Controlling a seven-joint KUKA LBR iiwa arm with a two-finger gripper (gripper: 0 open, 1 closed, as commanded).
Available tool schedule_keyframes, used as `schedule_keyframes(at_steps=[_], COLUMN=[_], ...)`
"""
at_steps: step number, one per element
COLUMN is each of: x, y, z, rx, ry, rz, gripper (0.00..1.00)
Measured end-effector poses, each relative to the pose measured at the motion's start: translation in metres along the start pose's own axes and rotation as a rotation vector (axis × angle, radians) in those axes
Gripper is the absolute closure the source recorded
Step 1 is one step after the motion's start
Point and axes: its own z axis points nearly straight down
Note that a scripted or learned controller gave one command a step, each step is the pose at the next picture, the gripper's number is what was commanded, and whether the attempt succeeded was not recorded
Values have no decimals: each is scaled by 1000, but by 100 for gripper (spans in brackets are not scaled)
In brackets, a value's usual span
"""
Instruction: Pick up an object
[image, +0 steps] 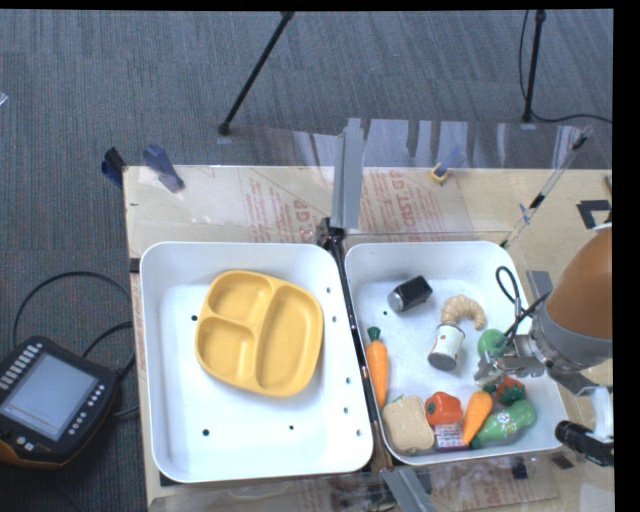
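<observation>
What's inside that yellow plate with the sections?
Nothing: the yellow plate in the left bin shows three bare compartments. Whatever lies beneath it is covered.

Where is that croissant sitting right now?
The croissant lies in the right bin, toward its back, between the black can and the small jar.

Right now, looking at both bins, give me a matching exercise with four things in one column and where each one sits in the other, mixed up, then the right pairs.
Things:
1. yellow divided plate
2. dark can
3. slice of bread
4. croissant

Places:
A. near corner of the right bin, beside the tip of the big carrot
B. far part of the right bin, lying on its side
C. left bin
D. middle of the right bin, just beyond the small white can

Pairs: 1-C, 2-B, 3-A, 4-D
</observation>
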Motion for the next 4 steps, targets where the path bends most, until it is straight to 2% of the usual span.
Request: schedule_keyframes(at_steps=[1,2,3,4], x=[24,30,7,21], y=[28,-4,82,21], z=[-126,-11,2,25], rx=[-5,24,14,17], ry=[-9,-3,-7,-3], rz=[-26,153,220,-35], gripper=[100,100,100,100])
